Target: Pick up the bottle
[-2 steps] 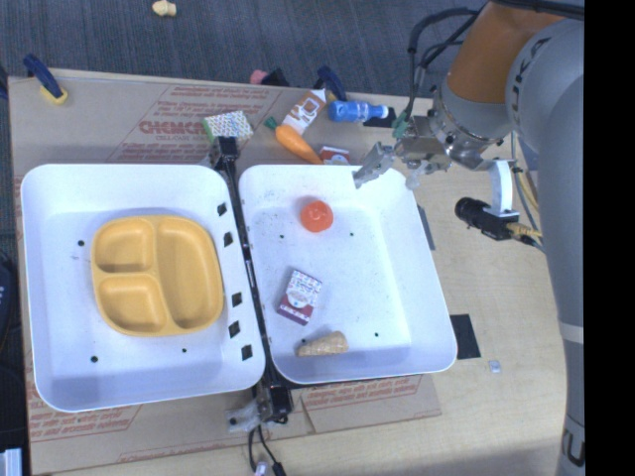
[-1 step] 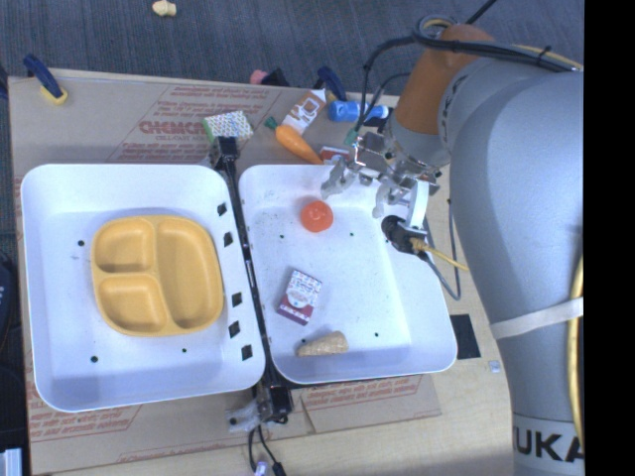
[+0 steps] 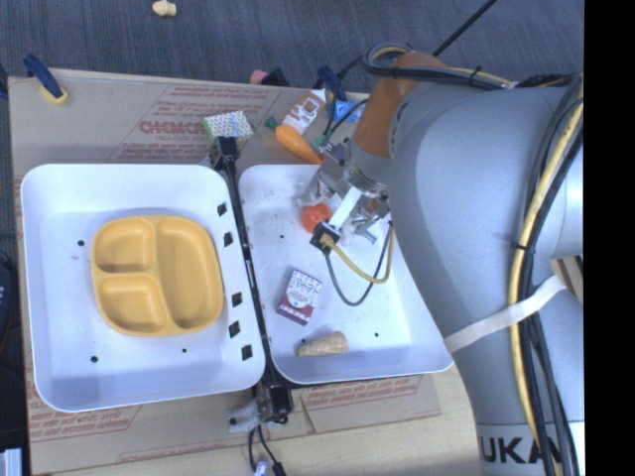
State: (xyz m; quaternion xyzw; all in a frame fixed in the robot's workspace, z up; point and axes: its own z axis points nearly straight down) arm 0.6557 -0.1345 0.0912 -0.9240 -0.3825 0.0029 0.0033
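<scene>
Pincer (image 3: 332, 201), grip unclear, low in right bin (image 3: 397, 350), orange bottle (image 3: 297, 143) perhaps at eleven o'clock.

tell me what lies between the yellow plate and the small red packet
In the camera view, the two bins' touching rims, with black clips along them, lie between the yellow plate and the red packet; the rest is bare white floor.

This looks like a robotics lab. An industrial grey KUKA arm (image 3: 496, 266) hung with loose cables (image 3: 541, 167) reaches over two shallow white bins (image 3: 60, 365) on a cardboard-covered table (image 3: 129, 127). Beyond the cardboard's far edge, clamped by a blue clip (image 3: 45, 79), lies grey office carpet (image 3: 198, 18).
</scene>
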